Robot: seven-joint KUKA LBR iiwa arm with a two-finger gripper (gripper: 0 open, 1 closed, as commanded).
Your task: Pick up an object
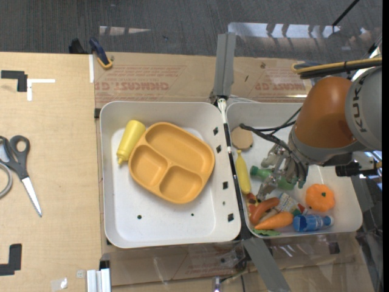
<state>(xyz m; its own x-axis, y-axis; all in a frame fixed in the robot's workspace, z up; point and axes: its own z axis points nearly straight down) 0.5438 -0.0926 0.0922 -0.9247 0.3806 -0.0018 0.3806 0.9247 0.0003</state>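
My gripper (278,174) is lowered into the right bin (346,224), over a cluster of toy foods. A green piece (260,172) lies just to its left, touching or nearly touching it. Just below it are a red-orange pepper (265,207) and an orange carrot (273,221). An orange pumpkin (320,198) sits to its right, with a blue bottle (311,223) below that. A yellow banana-like piece (242,171) lies along the bin's left wall and a tan round disc (242,139) lies above it. Nothing is visibly lifted.
The left bin (121,224) holds an orange divided plate (170,161) with a yellow bottle (129,140) against its upper left. Scissors (21,169) lie on the wooden bench at the left. The arm's orange band (328,117) looms over the right bin's back.
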